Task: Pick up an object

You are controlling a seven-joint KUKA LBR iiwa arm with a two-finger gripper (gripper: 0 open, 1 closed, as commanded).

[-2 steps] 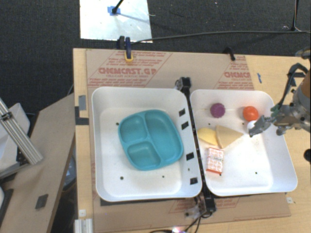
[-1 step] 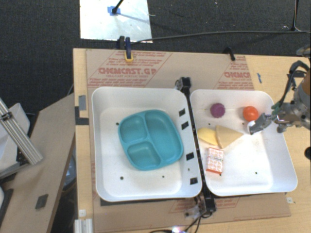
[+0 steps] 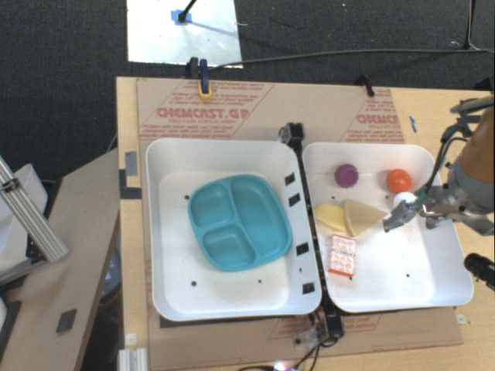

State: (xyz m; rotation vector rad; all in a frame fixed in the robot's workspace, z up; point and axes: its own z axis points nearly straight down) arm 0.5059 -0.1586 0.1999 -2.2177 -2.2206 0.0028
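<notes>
I see the bench as a tan board (image 3: 255, 107) with red lettering, carrying two shallow white plastic bins side by side. The left white bin (image 3: 174, 230) holds a teal plastic divided plate (image 3: 240, 222), three compartments, lying flat and untouched. The right white bin (image 3: 410, 280) holds everything I could pick: a pale yellow wedge-shaped piece (image 3: 363, 215) with a smaller yellow slab (image 3: 330, 216) just beside it, a small white-and-red printed packet (image 3: 342, 255) nearer the front, a purple ball (image 3: 346, 175) and an orange ball (image 3: 399, 180) toward the back wall. The grey arm (image 3: 476, 168) comes in from the right and is cut off at the frame edge. Its two-finger gripper (image 3: 398, 217) hovers low over the right bin, just beside the right tip of the yellow wedge, below the orange ball. I judge the task as not yet done: every object lies on the bin floor and nothing sits between the fingers. The approach looks close to finished; closing on something and lifting is what remains. The gripper itself is small, blurred and seen at a slant, so I cannot tell whether it is spread or closed, nor whether it touches the wedge. A small white blob near the wrist is also too unclear to name.
</notes>
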